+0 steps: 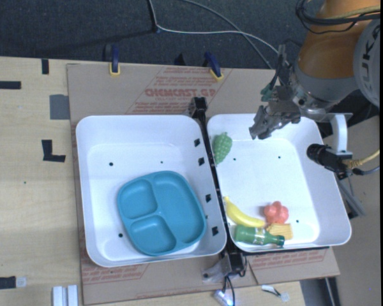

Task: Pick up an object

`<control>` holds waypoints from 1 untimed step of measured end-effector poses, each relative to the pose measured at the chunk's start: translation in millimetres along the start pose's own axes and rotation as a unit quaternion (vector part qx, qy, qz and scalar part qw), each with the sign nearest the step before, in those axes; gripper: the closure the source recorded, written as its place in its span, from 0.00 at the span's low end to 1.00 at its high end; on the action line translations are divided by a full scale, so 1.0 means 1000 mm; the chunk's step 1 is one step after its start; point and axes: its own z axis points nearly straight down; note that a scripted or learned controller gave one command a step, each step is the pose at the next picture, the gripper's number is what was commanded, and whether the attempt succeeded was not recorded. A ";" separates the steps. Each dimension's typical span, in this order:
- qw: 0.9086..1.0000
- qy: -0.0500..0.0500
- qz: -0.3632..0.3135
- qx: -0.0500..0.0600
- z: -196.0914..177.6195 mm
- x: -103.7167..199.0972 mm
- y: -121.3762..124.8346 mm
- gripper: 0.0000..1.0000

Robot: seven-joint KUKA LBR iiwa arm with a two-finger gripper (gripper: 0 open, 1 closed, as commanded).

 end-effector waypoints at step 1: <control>1.000 0.000 -0.002 -0.003 -0.074 0.054 0.029 1.00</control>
